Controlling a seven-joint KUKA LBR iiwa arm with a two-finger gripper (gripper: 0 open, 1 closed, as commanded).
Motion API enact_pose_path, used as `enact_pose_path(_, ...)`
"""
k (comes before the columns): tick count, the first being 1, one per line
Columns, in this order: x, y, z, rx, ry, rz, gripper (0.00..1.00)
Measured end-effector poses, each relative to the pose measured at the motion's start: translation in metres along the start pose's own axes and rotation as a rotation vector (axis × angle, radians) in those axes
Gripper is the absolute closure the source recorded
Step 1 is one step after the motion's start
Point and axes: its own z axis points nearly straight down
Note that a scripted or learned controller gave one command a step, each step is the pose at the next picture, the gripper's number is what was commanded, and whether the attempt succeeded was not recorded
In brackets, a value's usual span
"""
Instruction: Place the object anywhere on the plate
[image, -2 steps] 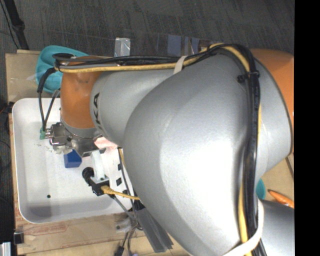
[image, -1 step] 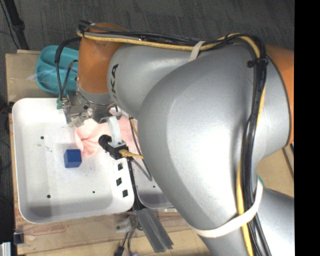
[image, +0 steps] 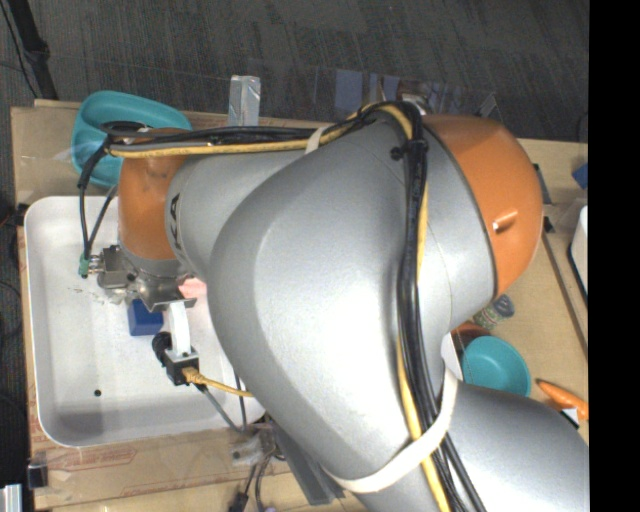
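Observation:
My gripper (image: 138, 292) hangs low over the left white bin (image: 60, 300), near its middle right. A small blue block (image: 145, 320) shows right under the gripper's metal body, touching or nearly touching it. Whether the block is between the fingers is hidden. A bit of pink (image: 190, 290) peeks out beside the wrist. A teal dish-like thing (image: 105, 115) stands beyond the bin's far left corner, outside it. The grey arm covers most of the bench, and the right bin is hidden under it.
A teal bowl (image: 497, 365) and an orange thing (image: 560, 395) show at the right, past the arm. A tiny dark speck (image: 97, 392) lies on the left bin's floor near the front. The bin's left half is bare white floor.

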Motion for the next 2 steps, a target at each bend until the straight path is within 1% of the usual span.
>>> enact_pose_path(1, -0.046, 0.045, -0.065, 0.005, 0.002, -0.137, 1.00)
enact_pose_path(2, -0.033, 0.079, -0.040, 0.007, 0.002, -0.142, 1.00)
